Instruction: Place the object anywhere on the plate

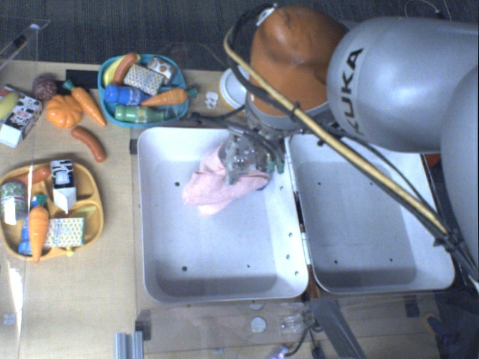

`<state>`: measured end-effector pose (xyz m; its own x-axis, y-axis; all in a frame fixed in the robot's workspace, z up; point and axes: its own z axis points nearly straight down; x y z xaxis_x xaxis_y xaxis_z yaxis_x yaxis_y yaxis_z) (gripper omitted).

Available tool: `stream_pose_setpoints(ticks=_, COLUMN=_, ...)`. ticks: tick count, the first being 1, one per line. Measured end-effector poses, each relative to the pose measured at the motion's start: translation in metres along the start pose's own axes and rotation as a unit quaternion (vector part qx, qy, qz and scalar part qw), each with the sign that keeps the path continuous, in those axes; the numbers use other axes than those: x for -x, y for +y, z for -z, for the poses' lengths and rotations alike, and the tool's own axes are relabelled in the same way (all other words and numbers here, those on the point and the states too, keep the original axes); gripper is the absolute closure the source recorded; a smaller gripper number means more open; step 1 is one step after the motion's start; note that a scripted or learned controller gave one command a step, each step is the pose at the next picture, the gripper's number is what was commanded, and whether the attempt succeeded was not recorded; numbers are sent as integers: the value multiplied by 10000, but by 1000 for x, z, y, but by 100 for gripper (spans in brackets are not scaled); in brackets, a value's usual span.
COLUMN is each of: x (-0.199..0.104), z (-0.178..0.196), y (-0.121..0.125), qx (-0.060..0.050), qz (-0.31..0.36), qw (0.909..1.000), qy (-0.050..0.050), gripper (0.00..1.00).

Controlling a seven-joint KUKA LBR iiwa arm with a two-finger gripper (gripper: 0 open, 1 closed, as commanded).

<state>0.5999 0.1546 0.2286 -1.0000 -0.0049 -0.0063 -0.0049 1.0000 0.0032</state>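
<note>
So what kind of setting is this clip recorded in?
Most likely a robot manipulation lab bench, not a home. A KUKA arm works over two shallow white bins, its gripper above a pink cloth, and trays of toy food sit on the wooden bench.

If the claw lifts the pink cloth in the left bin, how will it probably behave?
The pink cloth lies crumpled in soft folds, so it will probably hang limp and drape. It looks thin, so likely light. On the smooth left bin, a push would probably bunch it up.
</note>
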Motion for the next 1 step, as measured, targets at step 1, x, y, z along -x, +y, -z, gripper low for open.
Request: stream_pose_setpoints(ticks=1, x=0, z=0, y=0, qx=1, qz=-2, qw=10000, qy=-3, gripper=0)
